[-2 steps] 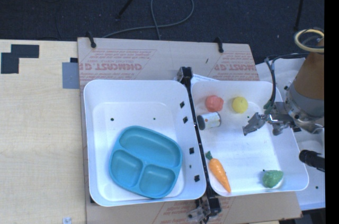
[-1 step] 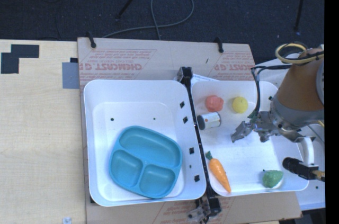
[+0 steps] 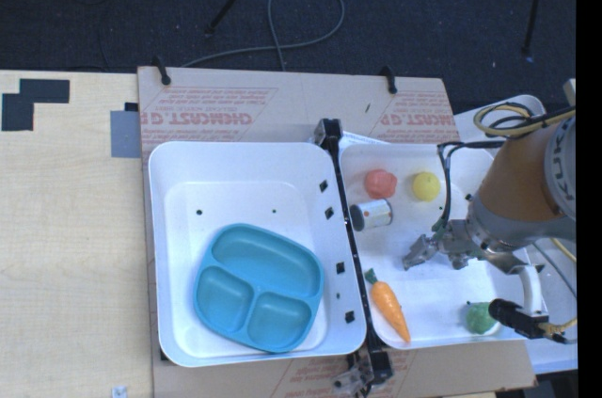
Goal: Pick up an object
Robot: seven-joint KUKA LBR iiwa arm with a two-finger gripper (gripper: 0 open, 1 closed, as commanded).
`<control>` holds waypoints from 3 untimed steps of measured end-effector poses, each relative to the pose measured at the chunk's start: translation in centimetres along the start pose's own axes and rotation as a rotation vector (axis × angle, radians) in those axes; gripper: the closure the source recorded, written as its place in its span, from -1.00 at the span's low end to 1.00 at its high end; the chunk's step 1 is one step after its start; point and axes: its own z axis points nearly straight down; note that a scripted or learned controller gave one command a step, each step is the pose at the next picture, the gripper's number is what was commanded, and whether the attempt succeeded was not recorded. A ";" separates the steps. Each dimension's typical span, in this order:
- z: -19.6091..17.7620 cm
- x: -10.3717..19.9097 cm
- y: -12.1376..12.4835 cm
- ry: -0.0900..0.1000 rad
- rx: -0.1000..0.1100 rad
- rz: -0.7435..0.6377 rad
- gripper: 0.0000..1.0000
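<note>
Dark carpet with loose cables lies behind the bench, and on the bench two shallow white bins sit side by side on a sheet of printed cardboard. I take the carrot [image 3: 389,309] in the right bin [image 3: 442,326] as the landmark for everything else.

Left of the carrot, across the divider, the left bin [image 3: 179,180] holds a blue divided tray [image 3: 258,287]. Up from the carrot and slightly left, a small silver can [image 3: 373,214] lies on its side; beyond that sit a pink ball [image 3: 380,183] and, to its right, a yellow ball [image 3: 425,185]. Well to the right of the carrot, near the bin's lower corner, rests a green object [image 3: 481,318].

The gripper [image 3: 425,250] hangs up and to the right of the carrot, near but apart from it, on the grey arm with its orange band [image 3: 517,180]. Its metal tips point leftward, but whether they are spread or closed I cannot tell, and nothing is visibly held.

The carrot appears the nearest candidate. Its long axis runs diagonally, green top toward the upper left, tip toward the lower right. Judging from this, the gripper would need to travel down and left, and close across that diagonal rather than along it. The silver can, up and left of the gripper, is the other close option.
</note>
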 end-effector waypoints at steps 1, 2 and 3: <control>-1.0 -0.2 0.1 0.001 0.001 0.005 1.00; -6.1 0.5 0.9 -0.003 -0.011 -0.003 1.00; -10.7 1.4 0.9 -0.003 -0.011 -0.003 1.00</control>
